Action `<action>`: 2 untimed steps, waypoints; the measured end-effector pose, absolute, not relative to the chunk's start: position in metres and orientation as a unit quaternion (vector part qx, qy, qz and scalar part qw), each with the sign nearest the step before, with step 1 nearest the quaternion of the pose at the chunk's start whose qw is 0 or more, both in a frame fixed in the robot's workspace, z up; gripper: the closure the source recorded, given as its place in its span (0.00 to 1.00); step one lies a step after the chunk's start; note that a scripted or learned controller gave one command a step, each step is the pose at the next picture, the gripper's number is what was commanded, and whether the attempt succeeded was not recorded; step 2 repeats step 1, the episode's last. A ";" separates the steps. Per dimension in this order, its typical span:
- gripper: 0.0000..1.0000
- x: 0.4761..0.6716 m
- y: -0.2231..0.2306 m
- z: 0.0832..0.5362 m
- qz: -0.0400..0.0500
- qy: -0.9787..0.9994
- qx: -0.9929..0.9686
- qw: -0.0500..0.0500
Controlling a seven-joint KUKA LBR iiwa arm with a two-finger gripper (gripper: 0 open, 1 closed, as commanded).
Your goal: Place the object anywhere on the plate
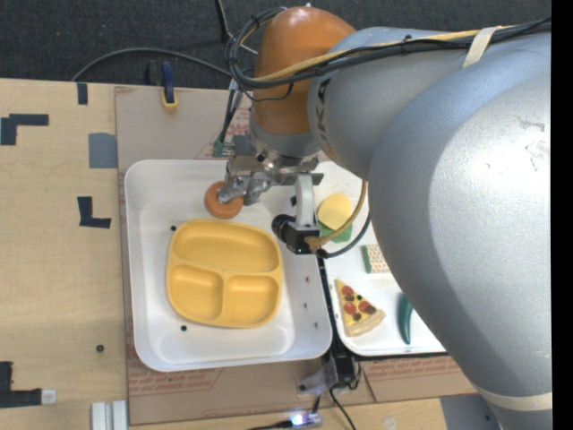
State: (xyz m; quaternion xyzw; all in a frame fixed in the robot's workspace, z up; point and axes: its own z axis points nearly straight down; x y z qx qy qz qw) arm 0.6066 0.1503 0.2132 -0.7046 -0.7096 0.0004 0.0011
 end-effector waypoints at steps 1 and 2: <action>0.00 0.607 0.147 0.214 0.001 -0.708 -0.706 0.000; 0.00 0.607 0.147 0.214 0.001 -0.708 -0.706 0.000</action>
